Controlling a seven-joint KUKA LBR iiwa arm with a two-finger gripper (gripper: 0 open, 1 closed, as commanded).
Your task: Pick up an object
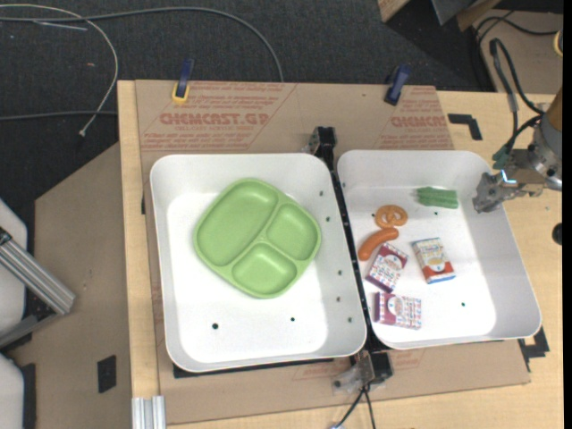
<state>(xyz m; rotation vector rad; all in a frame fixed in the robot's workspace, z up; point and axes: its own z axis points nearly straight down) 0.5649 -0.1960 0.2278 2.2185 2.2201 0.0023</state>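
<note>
Down by the front edge of the right bin [509, 266] lie small packets [398, 310], while the gripper [493, 193] hovers empty at the far rim, jaw state impossible to tell, so I judge it approaching, needing to swing inward and descend.

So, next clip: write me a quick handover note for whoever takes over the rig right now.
Gripper: at the right bin's right rim, nothing visibly held; jaws too small to judge.
Right bin holds a green block, pretzel, orange sausage, and three small packets.
Left bin holds the green divided plate.
Done: nothing lifted yet.
Left: pick up any one object; the green block lies nearest the gripper.
</note>
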